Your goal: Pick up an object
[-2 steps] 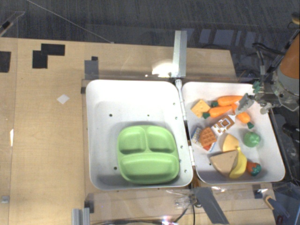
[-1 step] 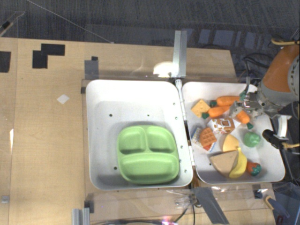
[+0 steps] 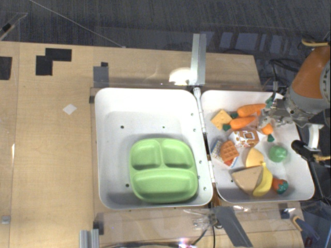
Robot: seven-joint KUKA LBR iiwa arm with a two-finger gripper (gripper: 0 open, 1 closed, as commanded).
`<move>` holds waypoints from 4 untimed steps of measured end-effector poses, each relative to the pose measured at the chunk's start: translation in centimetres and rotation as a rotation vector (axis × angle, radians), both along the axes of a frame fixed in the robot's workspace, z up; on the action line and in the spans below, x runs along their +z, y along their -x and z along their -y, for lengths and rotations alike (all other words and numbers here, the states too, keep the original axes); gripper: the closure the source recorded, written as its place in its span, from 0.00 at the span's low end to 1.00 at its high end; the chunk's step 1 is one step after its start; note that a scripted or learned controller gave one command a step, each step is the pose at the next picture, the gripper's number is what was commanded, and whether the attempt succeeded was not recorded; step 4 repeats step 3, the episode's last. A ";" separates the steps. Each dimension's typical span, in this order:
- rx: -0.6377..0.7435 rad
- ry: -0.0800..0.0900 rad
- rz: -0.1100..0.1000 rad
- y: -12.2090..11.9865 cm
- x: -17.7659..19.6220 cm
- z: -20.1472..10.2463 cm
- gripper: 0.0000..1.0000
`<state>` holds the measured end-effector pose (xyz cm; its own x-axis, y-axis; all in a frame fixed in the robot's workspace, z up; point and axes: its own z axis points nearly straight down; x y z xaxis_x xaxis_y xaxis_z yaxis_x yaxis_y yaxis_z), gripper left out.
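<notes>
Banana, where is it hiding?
The banana lies in the right bin, near its front edge, curled against the bread slice and just below the green ball.

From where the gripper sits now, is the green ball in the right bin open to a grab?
Probably yes. The green ball lies apart from the other toys near the right bin's right wall, nothing on top of it, just below the gripper. The wall close by may crowd one side.

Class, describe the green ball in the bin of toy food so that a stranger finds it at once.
Start at the right-hand white bin, the one crowded with toy food. Go to its right side, just above the banana. The green ball there is the only round, plain green piece.
</notes>
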<state>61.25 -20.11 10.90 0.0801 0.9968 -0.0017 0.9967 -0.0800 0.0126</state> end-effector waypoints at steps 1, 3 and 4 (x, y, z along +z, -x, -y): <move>-0.112 -0.003 -0.007 -2.9 8.3 -8.3 1.00; -0.025 -0.003 -0.008 3.9 9.6 -12.5 1.00; -0.025 -0.003 -0.008 3.9 9.6 -12.5 1.00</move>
